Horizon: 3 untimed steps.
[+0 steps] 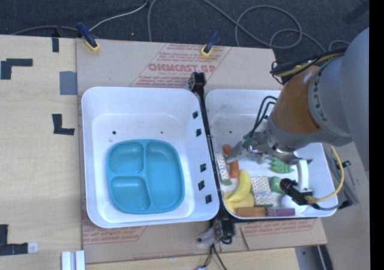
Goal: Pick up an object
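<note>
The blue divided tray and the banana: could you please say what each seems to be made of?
The blue divided tray looks like moulded plastic: uniform colour, rounded compartments and a soft sheen. The banana is probably a plastic toy, judging by its smooth, even yellow, though the view is too coarse to be sure.

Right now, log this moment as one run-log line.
arm: over right bin | gripper: above toy pile, grasp unconfirmed | banana: in right bin | blue tray: in left bin

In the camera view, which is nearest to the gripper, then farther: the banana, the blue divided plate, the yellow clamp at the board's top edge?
From the gripper, over the right bin:
1. Banana, just below it in the same bin.
2. Yellow clamp, up on the board's far edge.
3. Blue divided plate, in the left bin.
</note>
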Tool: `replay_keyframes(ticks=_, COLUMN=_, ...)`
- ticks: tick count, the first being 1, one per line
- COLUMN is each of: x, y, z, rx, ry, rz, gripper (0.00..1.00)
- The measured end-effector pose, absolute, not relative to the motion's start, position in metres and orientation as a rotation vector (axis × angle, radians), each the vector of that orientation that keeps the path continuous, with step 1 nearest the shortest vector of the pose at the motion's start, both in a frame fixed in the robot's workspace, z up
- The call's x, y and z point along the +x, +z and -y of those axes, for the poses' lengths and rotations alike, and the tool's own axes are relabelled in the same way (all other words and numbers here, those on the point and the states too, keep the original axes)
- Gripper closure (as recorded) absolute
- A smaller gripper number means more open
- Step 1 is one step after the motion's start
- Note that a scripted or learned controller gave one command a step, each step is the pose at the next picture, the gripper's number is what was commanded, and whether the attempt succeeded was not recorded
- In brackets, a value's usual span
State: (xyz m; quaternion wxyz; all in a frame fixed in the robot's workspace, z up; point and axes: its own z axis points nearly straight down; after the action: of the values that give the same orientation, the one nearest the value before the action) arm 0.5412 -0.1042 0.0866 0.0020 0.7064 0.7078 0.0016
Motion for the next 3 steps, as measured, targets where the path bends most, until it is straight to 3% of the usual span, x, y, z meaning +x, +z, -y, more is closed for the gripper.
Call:
replay_keyframes(ticks=1, x=0.522, y=0.087, z=0.097, rx=2.216, ry=0.005, rz=-2.215, gripper=0.0)
replay_keyframes(ticks=2, x=0.488, y=0.087, z=0.098, rx=2.212, ry=0.009, rz=-2.216, gripper=0.0)
replay_keyframes(ticks=3, x=0.488, y=0.097, z=0.099, rx=2.214, ry=0.007, rz=-2.216, gripper=1.0)
